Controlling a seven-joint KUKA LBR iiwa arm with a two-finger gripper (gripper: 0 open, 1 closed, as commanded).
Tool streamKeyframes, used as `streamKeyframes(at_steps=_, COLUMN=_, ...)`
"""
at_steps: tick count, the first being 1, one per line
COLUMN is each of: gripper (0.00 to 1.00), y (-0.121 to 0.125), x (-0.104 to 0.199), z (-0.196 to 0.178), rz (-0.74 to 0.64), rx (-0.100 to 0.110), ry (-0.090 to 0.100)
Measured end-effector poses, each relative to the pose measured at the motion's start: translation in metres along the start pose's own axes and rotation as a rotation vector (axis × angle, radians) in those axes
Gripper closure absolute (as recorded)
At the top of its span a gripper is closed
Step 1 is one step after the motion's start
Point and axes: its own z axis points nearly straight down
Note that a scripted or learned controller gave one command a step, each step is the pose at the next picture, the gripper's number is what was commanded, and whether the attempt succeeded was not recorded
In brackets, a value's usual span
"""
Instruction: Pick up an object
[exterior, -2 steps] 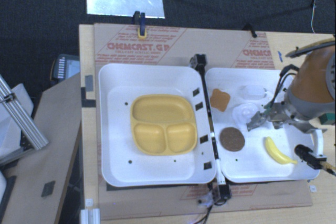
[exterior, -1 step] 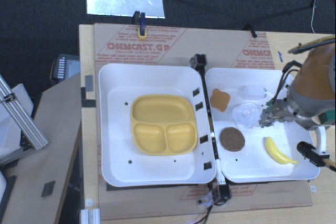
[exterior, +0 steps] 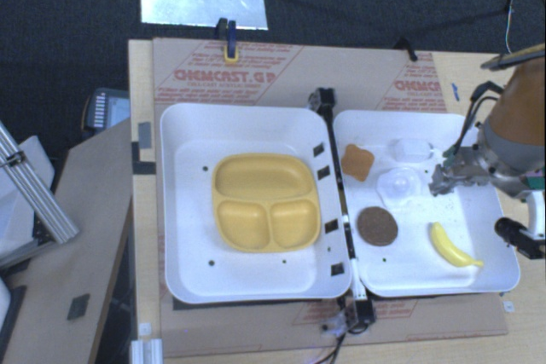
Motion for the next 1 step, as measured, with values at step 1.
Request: streamKeyframes(at_steps=1, gripper=1.0, y=0.002, x=-0.0015, z=-0.0649, rz=0.0, rx=-0.003, ry=-0.001)
